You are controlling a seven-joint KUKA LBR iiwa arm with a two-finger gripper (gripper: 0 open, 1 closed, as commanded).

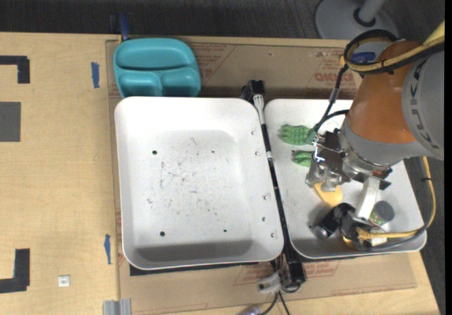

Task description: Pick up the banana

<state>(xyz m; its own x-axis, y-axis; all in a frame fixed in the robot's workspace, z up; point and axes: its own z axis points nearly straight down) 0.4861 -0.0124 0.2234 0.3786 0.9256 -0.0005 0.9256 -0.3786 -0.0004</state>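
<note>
The tabletop [56, 165] is pale wood, and far to the left of the end effector it carries three black markings. One teal tray [157, 66] with divided wells sits well to the end effector's upper left, just behind the left bin [191, 179]. There are two white bins. The left one lies well left of the end effector, its floor marked by dark specks. A single black clamp [253, 89] sits at the far end of the seam between the bins. In the right bin [300, 200] two green pieces lie just left of the end effector: one [296, 133] a little above it, the other [304, 158] right beside it. The end effector [321, 178] hangs low over the middle of the right bin, pointing down. From this angle you cannot tell whether it is apart or together, and nothing can be seen clamped in it. One banana [330, 195] shows as a yellow patch immediately below the end effector, on the bin floor and partly hidden by it; whether the two touch cannot be told. The single arm [385, 112] comes in from the right, its orange band up and to the right of the end effector, bent over so the grey wrist faces down. One small round object [382, 213] rests to the lower right of the end effector, near the bin's right wall. One grey stand base [339, 15] is on the floor far above it.
</note>
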